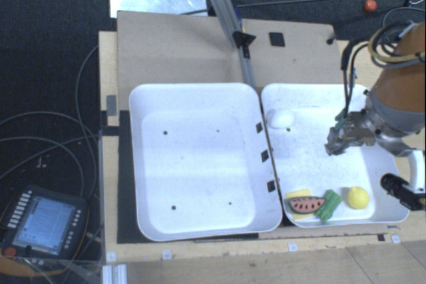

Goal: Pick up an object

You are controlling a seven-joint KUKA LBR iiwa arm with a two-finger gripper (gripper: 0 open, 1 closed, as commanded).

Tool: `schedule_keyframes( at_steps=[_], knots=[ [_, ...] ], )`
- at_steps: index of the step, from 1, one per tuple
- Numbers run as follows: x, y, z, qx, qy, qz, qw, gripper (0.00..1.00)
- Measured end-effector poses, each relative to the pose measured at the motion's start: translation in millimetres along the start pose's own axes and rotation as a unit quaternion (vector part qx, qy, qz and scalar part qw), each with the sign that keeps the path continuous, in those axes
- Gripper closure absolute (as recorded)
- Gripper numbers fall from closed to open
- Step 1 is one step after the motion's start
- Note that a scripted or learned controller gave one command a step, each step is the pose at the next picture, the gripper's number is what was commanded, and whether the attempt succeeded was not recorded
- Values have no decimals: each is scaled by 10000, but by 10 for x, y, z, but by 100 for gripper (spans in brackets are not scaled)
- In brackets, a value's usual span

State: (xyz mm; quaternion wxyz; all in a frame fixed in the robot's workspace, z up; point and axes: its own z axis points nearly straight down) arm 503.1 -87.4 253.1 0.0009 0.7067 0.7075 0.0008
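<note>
A: Objects in the right bin [313, 103] are seen where?

B: Along its front edge a watermelon slice [304, 203], a green piece [329, 205] and a yellow ball [358, 197] are found; a white ball [280, 119] lies at the back-left corner.

A: And the gripper [338, 143]?

B: It is positioned over the bin's middle right. Nothing is seen held.

Two white bins sit side by side on tan bench [180, 56]: left bin [143, 110] at centre, right bin [313, 95] toward 3 o'clock. Grey metal pole [223, 0] slants in from 12 o'clock, w/ black clamp [243, 38] partway down. Teach pendant [43, 221] w/ lit screen at 8 o'clock on dark carpet [46, 43], cables [83, 136] looping nr it. Small orange ball [370, 5] on floor at 2 o'clock.
</note>
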Motion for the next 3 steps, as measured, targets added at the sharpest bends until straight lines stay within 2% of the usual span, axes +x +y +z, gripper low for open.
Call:
schedule_keyframes(
  at_steps=[1, 3],
  knots=[
    [691, 376, 697, 36, 7, -24, 10000, 100],
    [1581, -63, 667, 13, 6, -17, 10000, 100]
  ],
)
